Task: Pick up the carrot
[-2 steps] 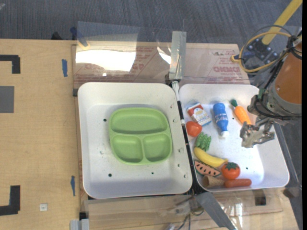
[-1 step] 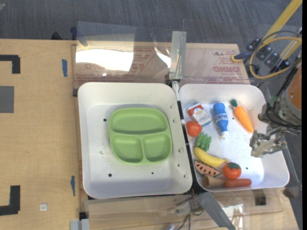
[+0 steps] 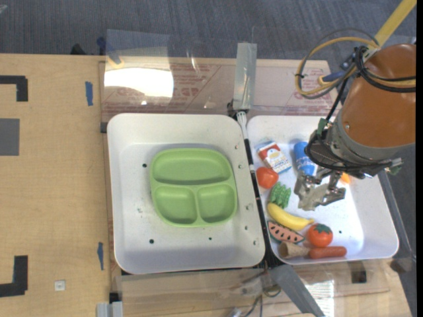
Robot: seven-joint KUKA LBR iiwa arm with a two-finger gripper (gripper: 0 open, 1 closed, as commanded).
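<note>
White right bin (image 3: 380,233) floor lies bare right of the pincer (image 3: 320,195).

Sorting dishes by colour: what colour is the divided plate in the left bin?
Light green plate, seen in the camera view.

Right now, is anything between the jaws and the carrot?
Nothing visible is. The jaws hang right beside an orange tip, seemingly the carrot, mostly hidden under the arm. The bottle lies off to one side.
</note>
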